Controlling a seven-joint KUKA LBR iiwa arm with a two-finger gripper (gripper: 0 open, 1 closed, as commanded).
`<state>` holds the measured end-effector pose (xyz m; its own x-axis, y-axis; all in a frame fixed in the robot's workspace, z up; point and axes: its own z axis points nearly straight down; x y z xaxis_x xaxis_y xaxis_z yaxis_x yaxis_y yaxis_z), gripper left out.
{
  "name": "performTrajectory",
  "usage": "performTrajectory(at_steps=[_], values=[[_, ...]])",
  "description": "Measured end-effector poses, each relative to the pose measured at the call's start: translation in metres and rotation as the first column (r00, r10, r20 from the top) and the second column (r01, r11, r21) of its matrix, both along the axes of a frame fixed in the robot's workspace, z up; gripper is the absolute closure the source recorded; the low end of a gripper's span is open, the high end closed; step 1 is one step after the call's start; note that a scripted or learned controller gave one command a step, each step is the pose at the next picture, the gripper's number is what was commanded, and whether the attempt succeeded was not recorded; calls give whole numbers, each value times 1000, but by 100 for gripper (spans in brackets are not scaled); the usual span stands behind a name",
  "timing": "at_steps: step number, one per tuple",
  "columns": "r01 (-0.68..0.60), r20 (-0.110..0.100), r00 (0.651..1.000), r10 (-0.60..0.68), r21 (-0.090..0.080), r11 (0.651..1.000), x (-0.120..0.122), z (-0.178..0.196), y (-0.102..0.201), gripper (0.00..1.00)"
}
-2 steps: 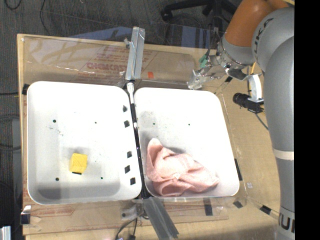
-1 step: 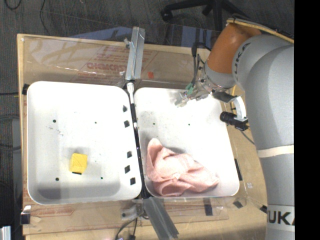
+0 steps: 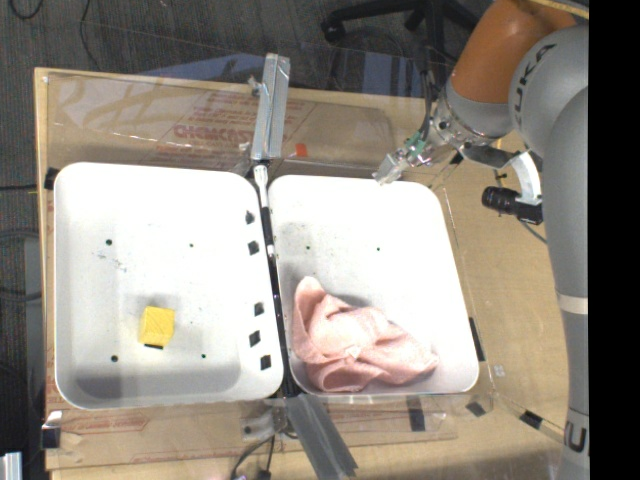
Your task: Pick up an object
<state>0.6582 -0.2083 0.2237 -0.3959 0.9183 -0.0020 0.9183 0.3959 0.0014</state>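
A small yellow block (image 3: 157,326) lies in the left bin (image 3: 90,198), toward its near side. A crumpled pink cloth (image 3: 355,348) is heaped in the near part of the right bin (image 3: 420,238). The gripper (image 3: 397,167) hangs over the far rim of the right bin, well away from both the cloth and the block, and nothing can be seen in it. The grey arm with its orange band (image 3: 500,38) slants in from the upper right.
A metal divider bar (image 3: 268,108) runs back from the gap between the bins. Black clips (image 3: 258,308) line the shared bin edge. The bins rest on a cardboard-covered bench (image 3: 150,108) with a clear plastic sheet at the back.
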Motion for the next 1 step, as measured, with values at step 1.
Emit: performTrajectory(at_steps=[1], values=[[-6, 1, 1000, 6, -1, 1000, 1, 10, 2, 100]])
